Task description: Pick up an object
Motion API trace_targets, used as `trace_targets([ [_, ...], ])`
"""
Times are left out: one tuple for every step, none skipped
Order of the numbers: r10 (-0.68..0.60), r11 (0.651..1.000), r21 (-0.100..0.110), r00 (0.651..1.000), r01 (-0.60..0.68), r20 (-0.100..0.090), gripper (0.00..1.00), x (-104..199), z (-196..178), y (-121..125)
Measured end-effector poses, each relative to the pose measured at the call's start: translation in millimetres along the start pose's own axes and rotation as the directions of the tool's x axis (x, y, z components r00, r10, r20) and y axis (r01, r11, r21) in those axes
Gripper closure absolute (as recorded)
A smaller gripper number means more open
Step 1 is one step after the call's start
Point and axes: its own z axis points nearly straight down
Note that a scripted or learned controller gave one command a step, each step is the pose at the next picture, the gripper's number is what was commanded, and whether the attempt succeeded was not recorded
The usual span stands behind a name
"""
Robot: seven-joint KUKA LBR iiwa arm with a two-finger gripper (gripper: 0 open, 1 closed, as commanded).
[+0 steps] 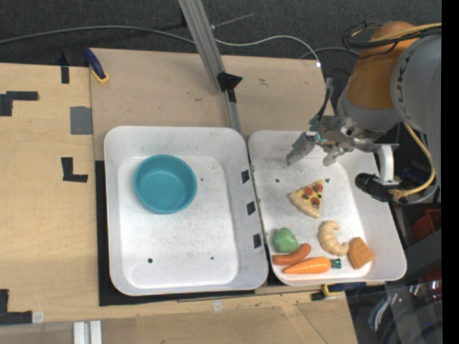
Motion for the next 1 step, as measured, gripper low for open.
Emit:
trace_targets([
  [0.0, 1.0, 0.0, 1.0, 0.0, 0.0, 0.0, 0.0, 0.0, 0.0],
])
